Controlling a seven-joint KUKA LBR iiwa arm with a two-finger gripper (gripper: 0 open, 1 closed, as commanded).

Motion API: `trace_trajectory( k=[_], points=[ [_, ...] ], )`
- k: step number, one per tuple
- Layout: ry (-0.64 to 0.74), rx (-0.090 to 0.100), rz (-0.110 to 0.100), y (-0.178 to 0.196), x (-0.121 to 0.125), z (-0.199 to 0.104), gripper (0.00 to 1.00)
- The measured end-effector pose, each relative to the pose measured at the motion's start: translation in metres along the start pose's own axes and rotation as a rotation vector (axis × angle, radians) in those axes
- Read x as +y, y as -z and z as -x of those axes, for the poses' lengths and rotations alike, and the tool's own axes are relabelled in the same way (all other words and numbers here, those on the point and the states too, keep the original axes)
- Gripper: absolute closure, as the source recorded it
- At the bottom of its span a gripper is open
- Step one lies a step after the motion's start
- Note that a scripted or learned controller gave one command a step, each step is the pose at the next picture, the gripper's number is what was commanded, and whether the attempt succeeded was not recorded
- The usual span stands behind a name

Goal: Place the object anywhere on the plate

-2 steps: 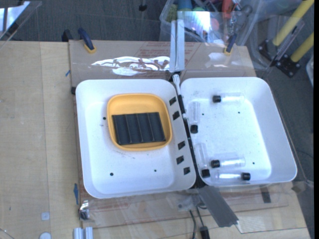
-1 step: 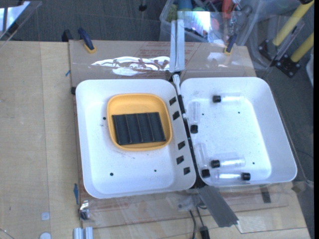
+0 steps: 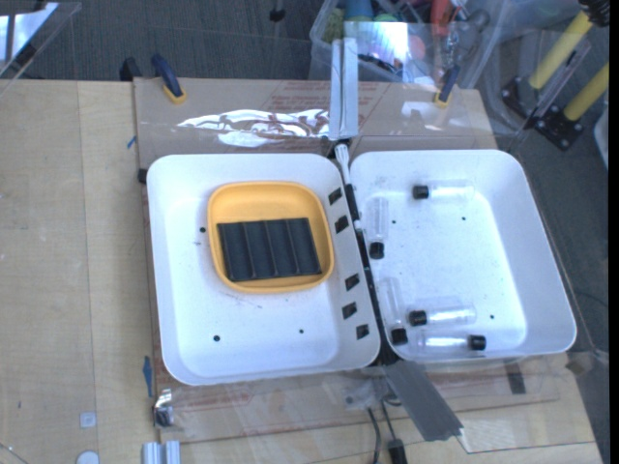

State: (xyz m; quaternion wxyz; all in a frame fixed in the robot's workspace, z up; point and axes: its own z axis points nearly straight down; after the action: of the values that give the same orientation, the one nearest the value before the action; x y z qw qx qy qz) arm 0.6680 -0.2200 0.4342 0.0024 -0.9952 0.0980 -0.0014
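Lying flat on the yellow plate (image 3: 271, 191) in the left bin (image 3: 184, 307), the dark ribbed block (image 3: 268, 249) has its long axis running left to right, so I judge it already sits where the task wants it. My arm enters from the right, so the block lies leftward of me, beyond the right bin (image 3: 484, 249) and its capped clear tubes (image 3: 440, 314). Whether my gripper is released or clenched I cannot tell.

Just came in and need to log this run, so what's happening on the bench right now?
Nothing is being handled at this moment. A yellow plate sits in the left bin, and a dark ridged block already lies flat on it. The right bin holds several clear tubes with black caps, lying loose near its left and front sides.
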Motion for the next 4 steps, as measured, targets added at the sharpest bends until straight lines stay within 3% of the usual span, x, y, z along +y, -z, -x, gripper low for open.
trace_trajectory(
  k=[4],
  points=[
    [0.002, 0.000, 0.000, -0.0001, -0.0006, 0.0000, 1.00]
  ],
)
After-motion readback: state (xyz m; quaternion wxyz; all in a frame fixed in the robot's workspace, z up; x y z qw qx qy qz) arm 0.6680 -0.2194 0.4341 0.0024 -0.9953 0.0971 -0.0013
